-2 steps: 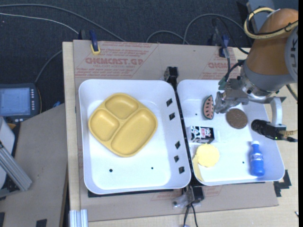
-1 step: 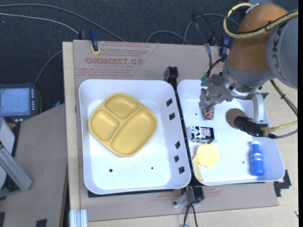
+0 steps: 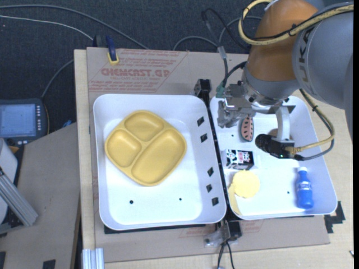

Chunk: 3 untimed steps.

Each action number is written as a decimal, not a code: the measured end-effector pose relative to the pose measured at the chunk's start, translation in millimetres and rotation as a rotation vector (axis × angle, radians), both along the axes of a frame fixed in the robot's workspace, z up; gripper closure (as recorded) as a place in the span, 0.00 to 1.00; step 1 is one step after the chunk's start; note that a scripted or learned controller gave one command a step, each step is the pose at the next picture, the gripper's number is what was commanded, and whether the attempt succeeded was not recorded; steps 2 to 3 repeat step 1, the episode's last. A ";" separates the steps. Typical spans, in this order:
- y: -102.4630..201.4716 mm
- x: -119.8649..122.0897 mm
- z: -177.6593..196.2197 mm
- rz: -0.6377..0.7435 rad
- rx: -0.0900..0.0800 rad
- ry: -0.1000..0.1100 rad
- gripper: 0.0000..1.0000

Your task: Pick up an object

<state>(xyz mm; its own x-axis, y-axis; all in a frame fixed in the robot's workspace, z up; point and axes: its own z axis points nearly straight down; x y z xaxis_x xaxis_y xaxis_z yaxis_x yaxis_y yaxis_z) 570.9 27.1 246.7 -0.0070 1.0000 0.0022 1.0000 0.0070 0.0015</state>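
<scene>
Two white bins (image 3: 112, 206); one yellow tray (image 3: 146, 147) (divided); one blue bottle (image 3: 303, 188).

The yellow tray (image 3: 146, 147) looks like smooth, shiny plastic. The white bins (image 3: 112, 206) look smooth too. The blue bottle (image 3: 303, 188) looks like plastic. The bench (image 3: 134, 72) is brown board, flat and dull.

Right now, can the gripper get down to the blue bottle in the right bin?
Probably yes. The blue bottle lies alone near the right bin's front corner, apart from the yellow disc and the small card. The gripper hangs over the bin's back left, so it must cross over first.
</scene>
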 end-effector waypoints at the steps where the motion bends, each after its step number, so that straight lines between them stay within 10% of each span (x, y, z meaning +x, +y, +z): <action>1: 51.1 3.4 1.8 0.000 0.001 0.001 1.00; 3: 51.1 3.4 1.8 0.000 0.001 0.001 1.00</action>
